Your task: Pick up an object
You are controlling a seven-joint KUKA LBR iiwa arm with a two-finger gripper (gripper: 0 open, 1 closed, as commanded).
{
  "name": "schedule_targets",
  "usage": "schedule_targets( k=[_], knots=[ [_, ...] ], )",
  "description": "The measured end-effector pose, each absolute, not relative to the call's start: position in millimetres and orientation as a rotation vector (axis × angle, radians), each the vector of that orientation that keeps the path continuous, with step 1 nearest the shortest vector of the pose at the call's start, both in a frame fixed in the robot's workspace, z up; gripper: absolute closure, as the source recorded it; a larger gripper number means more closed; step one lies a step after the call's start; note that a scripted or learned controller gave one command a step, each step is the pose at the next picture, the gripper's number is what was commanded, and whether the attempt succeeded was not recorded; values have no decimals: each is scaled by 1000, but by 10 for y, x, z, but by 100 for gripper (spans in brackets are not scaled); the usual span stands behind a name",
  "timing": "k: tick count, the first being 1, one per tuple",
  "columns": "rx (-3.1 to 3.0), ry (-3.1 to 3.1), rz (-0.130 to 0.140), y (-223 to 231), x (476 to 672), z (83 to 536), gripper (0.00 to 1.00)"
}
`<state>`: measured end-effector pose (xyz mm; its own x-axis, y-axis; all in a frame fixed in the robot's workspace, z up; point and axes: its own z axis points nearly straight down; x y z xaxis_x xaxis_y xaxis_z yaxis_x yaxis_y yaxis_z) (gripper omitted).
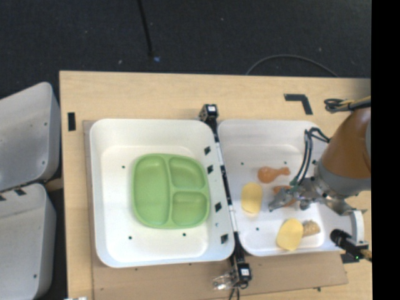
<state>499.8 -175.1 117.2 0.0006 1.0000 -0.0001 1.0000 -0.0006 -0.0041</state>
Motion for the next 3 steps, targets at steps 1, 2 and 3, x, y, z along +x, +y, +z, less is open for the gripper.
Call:
schedule_targets(
  k=[1, 2, 3],
  knots=[
    [-2224, -2218, 3, -1761, 4996, 998, 0],
    [-2234, -2212, -2, -1772, 5005, 1113, 100],
    [-2221, -2229, -4, -1702, 4963, 1669, 100]
  ],
)
